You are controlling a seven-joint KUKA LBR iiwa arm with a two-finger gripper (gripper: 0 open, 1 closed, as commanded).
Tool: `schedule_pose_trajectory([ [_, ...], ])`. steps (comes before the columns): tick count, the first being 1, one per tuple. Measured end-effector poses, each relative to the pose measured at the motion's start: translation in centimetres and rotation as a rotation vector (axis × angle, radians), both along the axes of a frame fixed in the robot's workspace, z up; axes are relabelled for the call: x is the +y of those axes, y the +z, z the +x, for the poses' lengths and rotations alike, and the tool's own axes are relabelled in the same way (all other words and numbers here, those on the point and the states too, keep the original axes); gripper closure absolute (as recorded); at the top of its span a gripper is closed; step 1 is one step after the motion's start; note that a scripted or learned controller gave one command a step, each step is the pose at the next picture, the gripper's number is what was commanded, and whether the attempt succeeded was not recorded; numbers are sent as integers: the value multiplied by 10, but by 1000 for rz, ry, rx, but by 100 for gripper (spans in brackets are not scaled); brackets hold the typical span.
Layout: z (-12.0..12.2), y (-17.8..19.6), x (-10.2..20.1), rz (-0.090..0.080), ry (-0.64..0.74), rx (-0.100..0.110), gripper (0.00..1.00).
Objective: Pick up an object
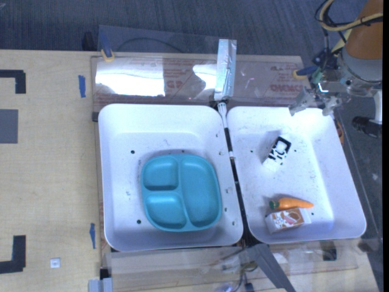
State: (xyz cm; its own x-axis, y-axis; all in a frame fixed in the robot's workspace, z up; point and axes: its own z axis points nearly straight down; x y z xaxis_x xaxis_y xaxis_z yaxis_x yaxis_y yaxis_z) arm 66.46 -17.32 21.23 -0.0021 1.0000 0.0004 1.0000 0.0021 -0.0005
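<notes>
Currently pre-grasp: end effector (316, 96) hovers over right white bin's (346, 163) back corner, finger state unclear. Nearest target, small black-and-white box (278, 150), lies mid-bin; next: move over it, descend.

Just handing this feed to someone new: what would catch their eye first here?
Probably the blue divided plate, sitting low in the left bin. Next, the right bin with its three small things: a white and black packet near the middle, and an orange carrot lying against a small carton at the near edge. The gripper sits at that bin's far right corner, apart from all of them.
</notes>
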Motion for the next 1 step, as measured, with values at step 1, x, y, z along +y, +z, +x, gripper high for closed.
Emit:
schedule_pose_trajectory([
  [1, 4, 17, -7, -3, 113, -5, 0],
])
